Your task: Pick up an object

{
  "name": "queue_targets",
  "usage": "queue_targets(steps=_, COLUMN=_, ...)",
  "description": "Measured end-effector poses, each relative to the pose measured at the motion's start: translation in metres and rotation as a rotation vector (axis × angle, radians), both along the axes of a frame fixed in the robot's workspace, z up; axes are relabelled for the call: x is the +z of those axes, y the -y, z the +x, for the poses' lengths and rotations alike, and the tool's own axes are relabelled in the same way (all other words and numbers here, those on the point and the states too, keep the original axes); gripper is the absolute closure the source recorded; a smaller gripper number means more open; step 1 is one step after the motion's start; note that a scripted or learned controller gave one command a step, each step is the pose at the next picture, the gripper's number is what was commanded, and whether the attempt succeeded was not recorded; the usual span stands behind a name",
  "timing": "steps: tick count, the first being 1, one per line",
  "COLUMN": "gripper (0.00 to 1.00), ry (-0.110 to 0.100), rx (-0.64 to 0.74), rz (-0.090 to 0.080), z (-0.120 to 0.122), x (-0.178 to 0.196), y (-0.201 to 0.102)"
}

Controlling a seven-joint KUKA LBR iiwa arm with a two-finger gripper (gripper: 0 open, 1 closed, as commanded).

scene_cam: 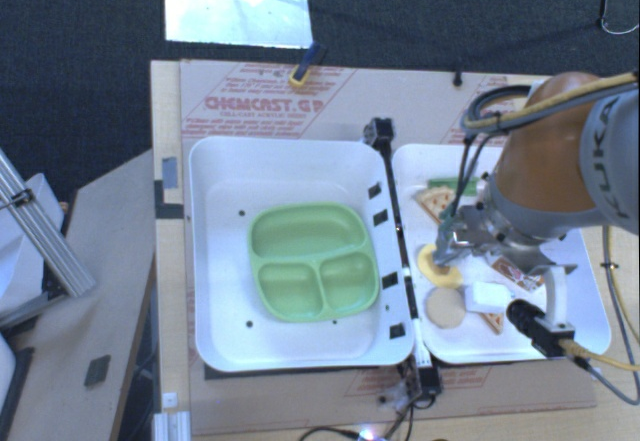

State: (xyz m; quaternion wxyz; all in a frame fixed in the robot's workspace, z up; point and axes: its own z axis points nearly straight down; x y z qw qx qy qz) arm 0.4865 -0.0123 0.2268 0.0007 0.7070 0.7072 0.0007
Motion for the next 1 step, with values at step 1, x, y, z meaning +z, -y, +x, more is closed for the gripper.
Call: queue_targets(steps=1, gripper=1.0, ry=-0.002, rx=-0.001, rz=0.0, z=0.0011, x=-0.007, y=0.007)
